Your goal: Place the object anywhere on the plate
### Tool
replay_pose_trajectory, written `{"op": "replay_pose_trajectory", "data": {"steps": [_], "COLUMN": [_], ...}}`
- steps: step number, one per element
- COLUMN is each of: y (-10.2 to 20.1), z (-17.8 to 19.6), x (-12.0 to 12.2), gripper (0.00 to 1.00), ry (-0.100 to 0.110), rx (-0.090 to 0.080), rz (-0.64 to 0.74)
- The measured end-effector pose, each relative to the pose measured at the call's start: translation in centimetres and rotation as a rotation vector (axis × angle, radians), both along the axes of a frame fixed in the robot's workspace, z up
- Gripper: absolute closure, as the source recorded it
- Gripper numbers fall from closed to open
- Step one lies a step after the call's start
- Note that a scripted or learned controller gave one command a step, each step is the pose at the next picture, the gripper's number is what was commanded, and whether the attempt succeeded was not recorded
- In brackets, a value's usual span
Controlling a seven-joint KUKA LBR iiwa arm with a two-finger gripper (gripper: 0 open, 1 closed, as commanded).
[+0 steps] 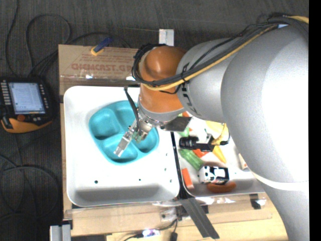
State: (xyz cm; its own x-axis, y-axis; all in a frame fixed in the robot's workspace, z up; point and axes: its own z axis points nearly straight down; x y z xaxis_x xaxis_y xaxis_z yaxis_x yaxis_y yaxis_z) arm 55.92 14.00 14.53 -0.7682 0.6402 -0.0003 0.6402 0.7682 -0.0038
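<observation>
Overhead view of the table during the placing task. The grey arm [261, 94] takes up the right half of the frame, and its orange band [160, 69] sits at upper centre. The left bin [80, 174] occupies the centre-left of the frame. The right bin [235, 179] lies at lower right, largely hidden under the arm.

The teal, compartmented plate [103, 124] rests in the upper part of the left bin. The gripper [120, 150] hangs over the plate's lower right compartment, angled toward the lower left of the frame. Its fingers [126, 142] lie close together, with at most a narrow slit between them. Nothing can be made out between them at this resolution.

Loose items crowd the right bin:
- a yellow piece [218, 132]
- a black-and-white toy [213, 173]
- a green piece [190, 158]
- a small orange piece [184, 177] against the wall next to the left bin

Which of these is the object cannot be told, and all four lie well apart from the plate.

Judged step: the gripper stands at the plate, which is the position for release.

If something small is pinched out of sight, the next move calls for opening the fingers low over the compartment and lifting straight away. If the grasp is empty, as the picture suggests, it calls for going to the right bin, closing on one item and carrying it across the dividing wall.
</observation>
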Motion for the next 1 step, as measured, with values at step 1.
{"op": "replay_pose_trajectory", "data": {"steps": [1], "y": [8.78], "z": [-4.92], "x": [5.33], "gripper": [0.00], "ry": [-0.025], "rx": [0.007], "rz": [-0.269]}}
